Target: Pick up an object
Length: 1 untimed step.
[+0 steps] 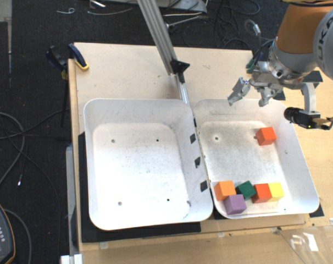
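Several small blocks lie in the right bin (298,164). An orange block (266,135) sits alone near the bin's far right side. Along the near edge are an orange block (225,188), a green block (245,189), a red-orange block (262,192), a yellow block (276,190) and a purple block (235,203). My gripper (250,94) hangs above the far edge of the right bin, up and to the left of the lone orange block. Its fingers (237,91) are spread apart with nothing between them.
The left bin (100,147) lies beside the right one on the wooden bench. A slanted metal bar (158,29) runs down from the top to the gap between the bins. A blue and yellow clamp (73,56) grips the bench's far left corner.
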Available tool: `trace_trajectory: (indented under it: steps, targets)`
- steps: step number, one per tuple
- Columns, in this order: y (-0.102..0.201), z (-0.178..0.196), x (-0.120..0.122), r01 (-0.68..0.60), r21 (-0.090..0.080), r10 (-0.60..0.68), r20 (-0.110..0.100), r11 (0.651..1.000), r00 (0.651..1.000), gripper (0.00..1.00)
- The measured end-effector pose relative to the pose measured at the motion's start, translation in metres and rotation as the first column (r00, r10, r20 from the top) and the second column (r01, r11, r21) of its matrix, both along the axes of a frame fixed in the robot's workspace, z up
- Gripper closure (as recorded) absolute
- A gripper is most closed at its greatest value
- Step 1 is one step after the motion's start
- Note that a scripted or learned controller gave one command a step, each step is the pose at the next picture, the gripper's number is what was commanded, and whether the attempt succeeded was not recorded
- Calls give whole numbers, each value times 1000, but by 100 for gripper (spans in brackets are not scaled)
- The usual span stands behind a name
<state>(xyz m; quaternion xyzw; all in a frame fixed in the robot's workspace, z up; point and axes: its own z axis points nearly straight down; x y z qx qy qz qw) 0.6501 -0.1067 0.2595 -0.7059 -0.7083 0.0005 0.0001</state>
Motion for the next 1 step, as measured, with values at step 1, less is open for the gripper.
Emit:
trace_trajectory:
  steps: [1]
  targets:
    - [-69,-96,16,9,-1,-9,-7,1000,1000,0]
